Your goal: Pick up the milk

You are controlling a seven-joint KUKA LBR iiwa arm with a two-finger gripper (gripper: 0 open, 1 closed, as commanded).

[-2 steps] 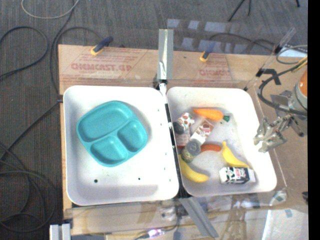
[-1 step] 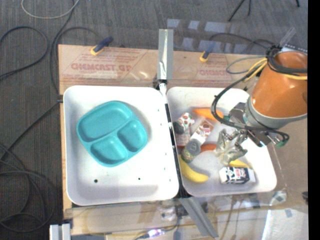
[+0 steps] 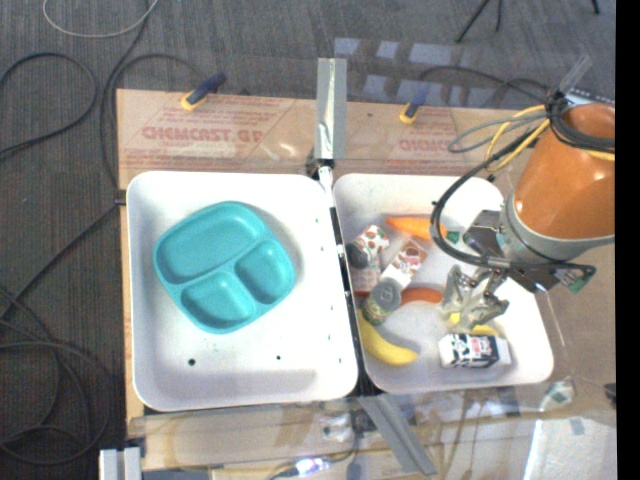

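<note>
The milk (image 3: 473,349) is a small black-and-white carton lying on its side near the front right corner of the right bin (image 3: 535,368). My gripper (image 3: 474,301) hangs just behind and above it, pointing down, with the fingers spread open and nothing held between them. A small yellow item (image 3: 478,321) lies between the fingertips and the carton. The arm's orange band (image 3: 572,183) fills the right side of the view.
The right bin also holds a banana (image 3: 385,345), a can (image 3: 381,300), two small red-and-white cartons (image 3: 372,245) (image 3: 408,261), a carrot (image 3: 412,226) and a red piece (image 3: 424,294). The left bin (image 3: 150,368) holds a teal divided plate (image 3: 226,265).
</note>
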